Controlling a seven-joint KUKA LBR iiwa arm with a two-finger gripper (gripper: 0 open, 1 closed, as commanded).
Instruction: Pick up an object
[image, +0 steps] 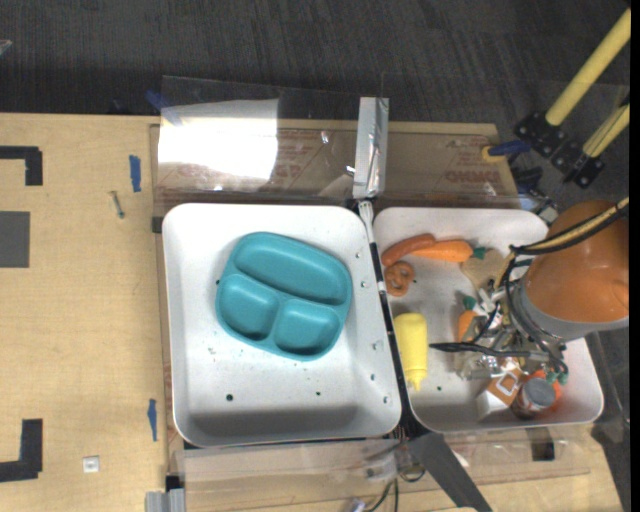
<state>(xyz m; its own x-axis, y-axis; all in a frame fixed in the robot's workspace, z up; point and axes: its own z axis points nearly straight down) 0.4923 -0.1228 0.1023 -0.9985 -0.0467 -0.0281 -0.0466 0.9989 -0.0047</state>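
Arm low over the right bin (440, 222), among small toys.
The gripper (497, 348) sits amid clutter near that bin's right side (whether it is spread or pressed together cannot be told). A yellow bottle (410, 348) lies by the divider, an orange carrot (430, 249) near the far wall. A teal divided plate (283, 294) fills the left bin (200, 380).

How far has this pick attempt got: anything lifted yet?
Done: the arm is down inside the right bin, with the gripper low among the small items there. In hand: nothing visibly; clutter hides the tips. Left: grasping and lifting. The yellow bottle and carrot lie untouched, and the teal divided plate sits in the left bin.
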